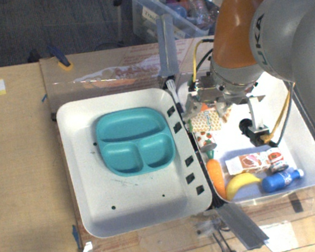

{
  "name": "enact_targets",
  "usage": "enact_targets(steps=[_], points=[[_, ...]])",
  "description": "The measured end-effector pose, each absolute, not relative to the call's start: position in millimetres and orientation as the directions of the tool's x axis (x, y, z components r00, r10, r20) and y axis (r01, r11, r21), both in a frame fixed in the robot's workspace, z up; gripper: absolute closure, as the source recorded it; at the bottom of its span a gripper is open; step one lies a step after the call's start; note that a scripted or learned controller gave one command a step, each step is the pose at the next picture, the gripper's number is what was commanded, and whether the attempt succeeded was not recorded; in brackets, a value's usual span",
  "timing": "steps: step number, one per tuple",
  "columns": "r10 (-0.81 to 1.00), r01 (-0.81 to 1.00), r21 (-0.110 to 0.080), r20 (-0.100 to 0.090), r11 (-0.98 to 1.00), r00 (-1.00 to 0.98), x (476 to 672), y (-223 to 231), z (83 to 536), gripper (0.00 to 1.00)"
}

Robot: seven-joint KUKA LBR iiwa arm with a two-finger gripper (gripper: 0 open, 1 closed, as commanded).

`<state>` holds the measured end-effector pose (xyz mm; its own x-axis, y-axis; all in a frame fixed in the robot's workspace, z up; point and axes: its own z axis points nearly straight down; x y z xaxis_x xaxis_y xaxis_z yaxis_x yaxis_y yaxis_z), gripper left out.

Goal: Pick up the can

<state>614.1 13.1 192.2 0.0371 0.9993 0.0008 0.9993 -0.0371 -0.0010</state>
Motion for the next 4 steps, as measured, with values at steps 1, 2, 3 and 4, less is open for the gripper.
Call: enact_targets(steps=[1, 2, 3, 4], points=[[0.998, 0.998, 0.029, 0.001, -0.057, 0.057, 644.5, 67.4, 157.2, 1.0], [1.0, 1.0, -0.002, 0.001, -0.023, 0.023, 525.2, 40.8, 184.6, 1.0], [0.996, 0.996, 0.014, -0.023, -0.089, 0.09, 498.5, 80.0, 164.8, 1.0], [0.992, 0.992, 0.025, -0.029, -0.12, 0.121, 499.4, 85.8, 158.6, 1.0]])
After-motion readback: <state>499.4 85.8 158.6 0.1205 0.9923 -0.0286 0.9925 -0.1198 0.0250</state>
